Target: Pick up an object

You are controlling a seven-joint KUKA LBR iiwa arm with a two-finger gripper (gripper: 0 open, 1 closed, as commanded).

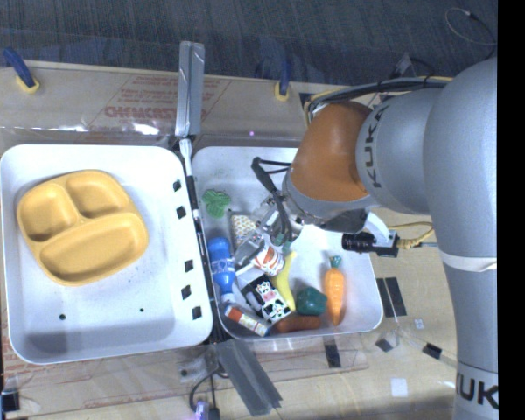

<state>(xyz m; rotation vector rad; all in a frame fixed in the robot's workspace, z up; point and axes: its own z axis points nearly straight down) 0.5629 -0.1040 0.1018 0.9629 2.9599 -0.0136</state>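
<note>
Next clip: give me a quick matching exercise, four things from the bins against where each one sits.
Things:
1. yellow tray
2. carrot
3. blue bottle
4. green toy

Places:
A. right bin, against its left wall
B. left bin
C. right bin, near its right wall
D. right bin, upper left part

Pairs: 1-B, 2-C, 3-A, 4-D
</note>
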